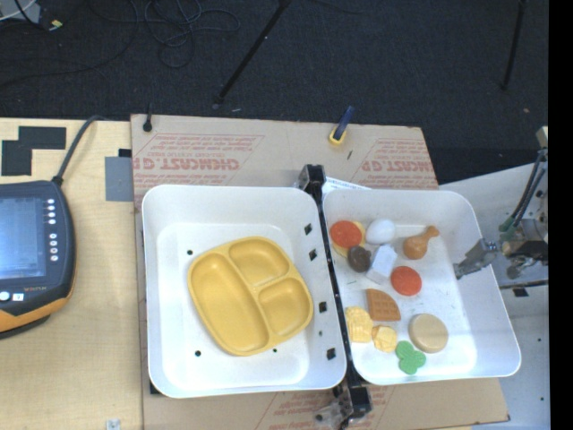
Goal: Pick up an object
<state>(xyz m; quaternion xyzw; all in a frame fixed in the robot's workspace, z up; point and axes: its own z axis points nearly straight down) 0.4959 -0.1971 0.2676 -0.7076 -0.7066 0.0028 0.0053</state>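
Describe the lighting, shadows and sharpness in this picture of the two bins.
Camera view: lighting is even and diffuse, with soft, short shadows under the yellow divided plate and the toy foods; the white bins are bright but not blown out; the floor behind is dark; small items like the green piece look slightly soft; the arm hardware at the right edge is too indistinct to read.

Both shallow white plastic bins [170, 240] look smooth with a soft sheen. The yellow three-compartment plastic tray [250, 294] is glossy, catching light along its ridges. Underneath lies a matt brown corrugated cardboard sheet [269, 155] with red print, on a pale, dull wooden benchtop [54, 365].
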